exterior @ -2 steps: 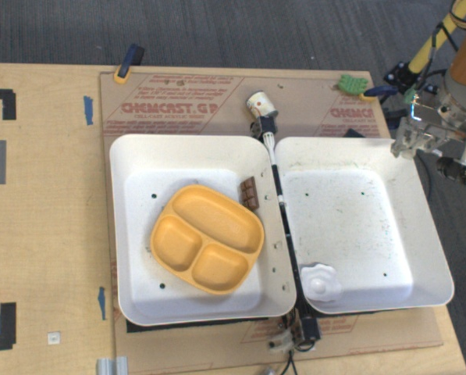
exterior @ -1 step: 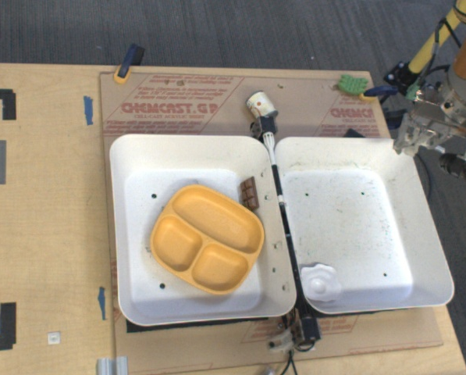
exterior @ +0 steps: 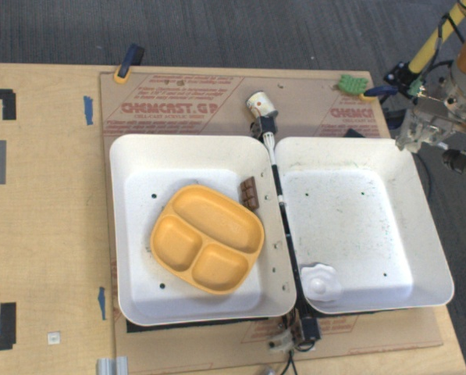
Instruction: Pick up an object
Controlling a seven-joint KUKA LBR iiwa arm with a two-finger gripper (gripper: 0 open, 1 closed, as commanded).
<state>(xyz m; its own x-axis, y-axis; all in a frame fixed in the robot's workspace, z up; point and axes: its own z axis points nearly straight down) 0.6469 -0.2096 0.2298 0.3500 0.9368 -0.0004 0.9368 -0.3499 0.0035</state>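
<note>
A yellow divided plate [exterior: 208,239] lies in the left bin [exterior: 131,209], taking up most of its floor. A small brown block [exterior: 249,194] rests by that bin's right wall, just past the plate's far edge. In the right bin [exterior: 420,233] a small white object [exterior: 320,281] sits at the near left corner. My gripper [exterior: 412,135] hangs at the upper right, over the bench just outside the right bin's far right corner, apart from all of these objects.
The bins sit on a cardboard sheet [exterior: 186,100] held by a blue-and-yellow clamp [exterior: 129,61] and a green clamp [exterior: 350,84]. A white-and-black clip [exterior: 261,109] stands at the far end of the seam between the bins. Cables trail by the arm at the right.
</note>
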